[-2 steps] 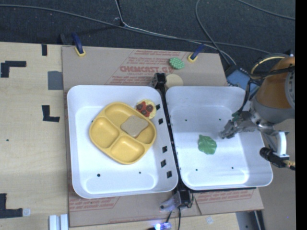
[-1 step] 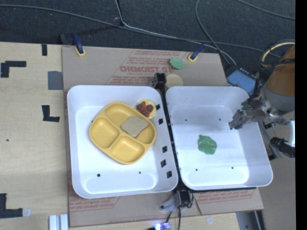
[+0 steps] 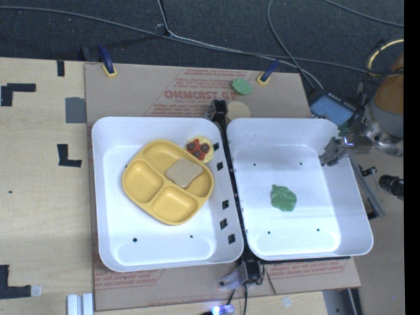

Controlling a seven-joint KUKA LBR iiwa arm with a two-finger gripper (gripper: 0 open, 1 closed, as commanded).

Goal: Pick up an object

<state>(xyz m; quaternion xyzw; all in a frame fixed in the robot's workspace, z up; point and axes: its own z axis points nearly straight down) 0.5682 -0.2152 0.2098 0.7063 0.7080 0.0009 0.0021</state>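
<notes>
So going left to right: the left bin (image 3: pixel 108 195) had a yellow divided plate (image 3: pixel 147 182) sitting in it at an angle. A slice of toast (image 3: pixel 184 172) lay on the plate near its middle, across the ridge between compartments, and a small toy pizza-looking thing with red toppings (image 3: pixel 199 147) sat at the plate's upper right edge, close to the divider between the bins.

The right bin (image 3: pixel 262 133) held just one item, a green leafy piece (image 3: pixel 283 197), probably toy lettuce, lying flat a bit right of the middle and well apart from every wall. Up behind the bins a green dotted disc (image 3: pixel 241 85) rested on the cardboard, outside both bins.

At the far right was the arm, with the gripper (image 3: pixel 331 152) hanging over the upper right rim of the right bin. The wrist was angled in from the right and pointing down-left. Honestly couldn't tell how wide it was set, the thing was just a dark blob at that size. Nothing was visibly in it.

My read: this was the approach step, nothing grabbed yet. The green piece looked like the nearest target, so the next move would call for sliding inward and toward the front of the bin, then dropping straight down over it. It's flat and low, so I'd guess a shallow descent would just skim over it.
</notes>
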